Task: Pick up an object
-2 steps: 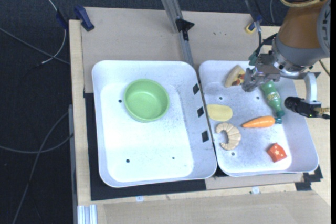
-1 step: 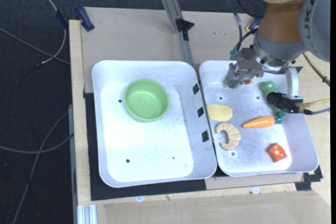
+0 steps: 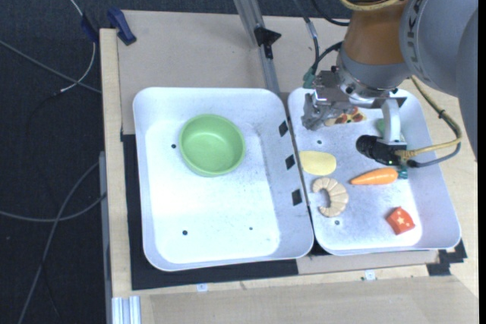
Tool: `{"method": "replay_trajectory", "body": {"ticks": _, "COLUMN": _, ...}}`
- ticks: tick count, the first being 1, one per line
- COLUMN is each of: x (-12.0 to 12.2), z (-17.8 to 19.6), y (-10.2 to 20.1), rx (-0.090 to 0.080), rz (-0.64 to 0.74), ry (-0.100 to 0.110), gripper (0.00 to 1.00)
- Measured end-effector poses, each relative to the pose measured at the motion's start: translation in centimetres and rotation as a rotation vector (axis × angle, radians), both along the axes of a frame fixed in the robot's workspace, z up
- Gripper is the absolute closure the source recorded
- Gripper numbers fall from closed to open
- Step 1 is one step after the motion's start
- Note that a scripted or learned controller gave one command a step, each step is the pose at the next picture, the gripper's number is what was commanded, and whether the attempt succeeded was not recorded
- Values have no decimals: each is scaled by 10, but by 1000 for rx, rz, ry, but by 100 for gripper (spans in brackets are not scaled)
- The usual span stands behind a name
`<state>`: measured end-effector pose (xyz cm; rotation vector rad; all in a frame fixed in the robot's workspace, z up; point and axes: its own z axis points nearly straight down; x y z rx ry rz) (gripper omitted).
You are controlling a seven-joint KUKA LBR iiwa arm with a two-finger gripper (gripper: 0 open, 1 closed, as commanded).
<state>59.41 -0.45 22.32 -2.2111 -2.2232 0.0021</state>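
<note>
Red block lies at the right bin's front, behind it a carrot, shrimp and lemon-yellow piece. Green bowl sits in the left bin. Whether the gripper grasps anything, I cannot tell.

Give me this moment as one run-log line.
arm: over right bin far end | gripper: low, nothing seen held | right bin: carrot, croissant, yellow piece, red piece | left bin: green bowl

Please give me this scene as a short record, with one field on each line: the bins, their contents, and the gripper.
left bin: holds a green bowl
right bin: holds a yellow piece, a shrimp, a carrot, a red piece
gripper: over the far part of the right bin; nothing visibly held
fingers: cannot tell
</note>
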Motion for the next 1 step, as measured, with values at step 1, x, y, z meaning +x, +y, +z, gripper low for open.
{"method": "replay_trajectory", "body": {"ticks": 1, "x": 9, "z": 5, "y": 61, "rx": 0, "rz": 1, "ry": -6, "gripper": 100}}
